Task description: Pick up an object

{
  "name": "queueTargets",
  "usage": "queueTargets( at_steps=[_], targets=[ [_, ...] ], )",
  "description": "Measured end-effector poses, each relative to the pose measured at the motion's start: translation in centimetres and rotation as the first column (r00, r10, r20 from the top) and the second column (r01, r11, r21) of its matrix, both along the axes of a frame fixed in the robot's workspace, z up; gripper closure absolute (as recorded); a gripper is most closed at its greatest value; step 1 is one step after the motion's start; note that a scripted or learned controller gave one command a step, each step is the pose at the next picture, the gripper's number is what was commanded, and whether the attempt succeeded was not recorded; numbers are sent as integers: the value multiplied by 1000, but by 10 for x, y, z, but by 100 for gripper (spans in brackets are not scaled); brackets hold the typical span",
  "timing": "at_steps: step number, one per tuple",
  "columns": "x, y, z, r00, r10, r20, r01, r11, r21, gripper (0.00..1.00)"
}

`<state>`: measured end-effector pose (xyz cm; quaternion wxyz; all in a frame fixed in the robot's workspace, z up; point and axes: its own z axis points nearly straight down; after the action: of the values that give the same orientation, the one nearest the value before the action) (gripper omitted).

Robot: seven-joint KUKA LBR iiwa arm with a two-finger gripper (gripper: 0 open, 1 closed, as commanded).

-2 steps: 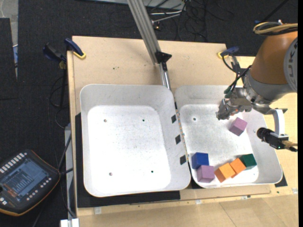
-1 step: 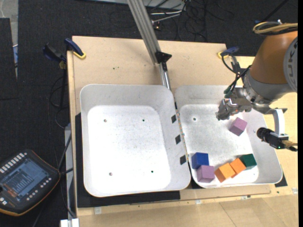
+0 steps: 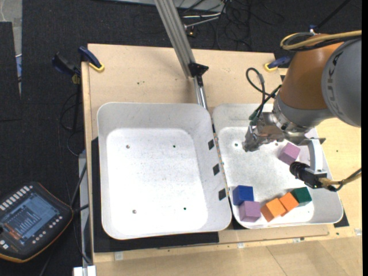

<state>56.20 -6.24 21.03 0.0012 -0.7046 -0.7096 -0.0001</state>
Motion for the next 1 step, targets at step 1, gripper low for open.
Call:
queueTargets(
  at_steps=[1],
  targets=[
    [-8, 50, -4, 1000, 1, 0, -1, 1000, 0, 100]
  ],
)
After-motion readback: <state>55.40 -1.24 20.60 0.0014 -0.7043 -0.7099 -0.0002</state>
